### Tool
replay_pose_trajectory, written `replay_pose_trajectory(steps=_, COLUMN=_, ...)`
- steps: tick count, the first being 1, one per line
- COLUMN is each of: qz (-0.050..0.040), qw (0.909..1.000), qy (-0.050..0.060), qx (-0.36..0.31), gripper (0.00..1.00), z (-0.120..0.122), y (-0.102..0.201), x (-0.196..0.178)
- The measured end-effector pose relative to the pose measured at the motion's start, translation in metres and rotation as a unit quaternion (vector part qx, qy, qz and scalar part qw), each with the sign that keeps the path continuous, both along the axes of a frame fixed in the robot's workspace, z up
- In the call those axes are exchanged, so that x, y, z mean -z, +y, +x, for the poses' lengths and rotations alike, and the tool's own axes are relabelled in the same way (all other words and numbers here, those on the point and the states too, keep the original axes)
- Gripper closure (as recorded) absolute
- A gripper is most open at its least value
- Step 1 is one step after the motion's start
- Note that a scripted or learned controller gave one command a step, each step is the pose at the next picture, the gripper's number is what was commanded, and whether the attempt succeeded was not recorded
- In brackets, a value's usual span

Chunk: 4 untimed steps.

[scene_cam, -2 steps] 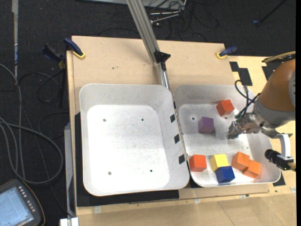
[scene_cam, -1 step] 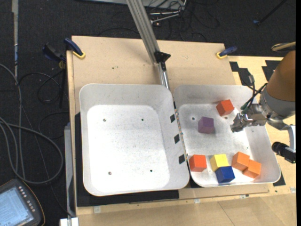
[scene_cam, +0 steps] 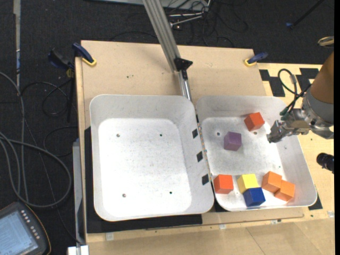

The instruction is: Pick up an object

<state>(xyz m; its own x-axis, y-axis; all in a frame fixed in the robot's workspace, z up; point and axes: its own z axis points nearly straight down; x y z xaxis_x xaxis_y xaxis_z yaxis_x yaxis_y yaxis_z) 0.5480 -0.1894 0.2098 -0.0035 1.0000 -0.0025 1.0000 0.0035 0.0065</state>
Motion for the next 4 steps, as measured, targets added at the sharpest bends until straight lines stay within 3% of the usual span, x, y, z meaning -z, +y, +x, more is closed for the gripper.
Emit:
replay_pose_trajectory(steps=1, qz=-0.0003, qw=1.0000, qy=0.000, qx=0.000, gripper=1.00, z=-0.007, y=-0.001, x=-0.048)
replay_pose_trajectory(steps=4, qz=0.0019, qw=1.0000, qy=0.003, qx=-0.002, gripper=1.00, z=0.006, y=0.148, x=-0.038)
